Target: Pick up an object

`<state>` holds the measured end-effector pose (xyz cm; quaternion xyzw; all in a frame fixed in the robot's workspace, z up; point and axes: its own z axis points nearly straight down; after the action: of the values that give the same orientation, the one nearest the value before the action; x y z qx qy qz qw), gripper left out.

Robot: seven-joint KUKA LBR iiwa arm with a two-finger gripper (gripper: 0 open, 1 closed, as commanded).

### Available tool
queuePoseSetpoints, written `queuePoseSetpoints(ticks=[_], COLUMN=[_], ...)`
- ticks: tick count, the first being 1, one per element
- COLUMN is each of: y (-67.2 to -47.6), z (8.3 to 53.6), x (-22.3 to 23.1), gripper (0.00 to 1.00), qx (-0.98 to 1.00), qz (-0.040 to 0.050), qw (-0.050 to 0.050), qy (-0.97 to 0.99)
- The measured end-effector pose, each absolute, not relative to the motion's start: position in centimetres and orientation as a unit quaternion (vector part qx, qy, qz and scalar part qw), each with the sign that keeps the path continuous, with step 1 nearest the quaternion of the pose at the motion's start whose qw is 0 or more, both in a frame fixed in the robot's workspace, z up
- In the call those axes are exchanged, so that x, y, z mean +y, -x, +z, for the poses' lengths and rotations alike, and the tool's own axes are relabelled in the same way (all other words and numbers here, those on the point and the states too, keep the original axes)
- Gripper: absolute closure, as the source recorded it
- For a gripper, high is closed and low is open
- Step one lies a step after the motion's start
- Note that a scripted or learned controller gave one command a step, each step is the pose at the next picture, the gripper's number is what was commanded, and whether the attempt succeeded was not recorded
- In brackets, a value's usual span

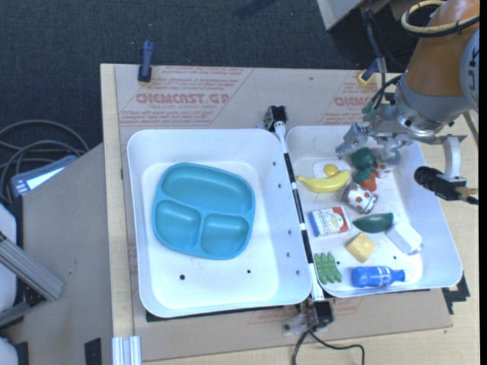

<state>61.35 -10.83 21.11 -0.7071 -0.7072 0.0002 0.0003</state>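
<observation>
Gripper (370, 149) low over right bin's (445, 242) far end, finger state cannot tell, dark green toy (364, 159) directly beneath at the tips, banana (325, 182) just left and nearer camera, long axis across bin, blue tray (203, 211) well apart in left bin (141, 204).

Robotics lab: bench (228, 90) on dark carpet, loose cables (38, 139), white bins (144, 204).

The grey arm reaches in from the right, orange band uppermost, its tool (370, 149) pointing down
</observation>
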Motion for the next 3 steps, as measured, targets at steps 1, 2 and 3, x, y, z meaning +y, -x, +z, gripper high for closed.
queuePoseSetpoints(ticks=[1,2,3], y=[-62.6,-61.8,-58.3], z=[18.5,8.5,8.4], x=[-16.2,-12.8,-9.5], gripper=[0.0,0.0,0.0], qx=[-0.707,-0.707,-0.707], qz=[0.0002,0.0,0.0002], qw=[-0.001,0.0,0.001], qy=[0.707,0.707,0.707])
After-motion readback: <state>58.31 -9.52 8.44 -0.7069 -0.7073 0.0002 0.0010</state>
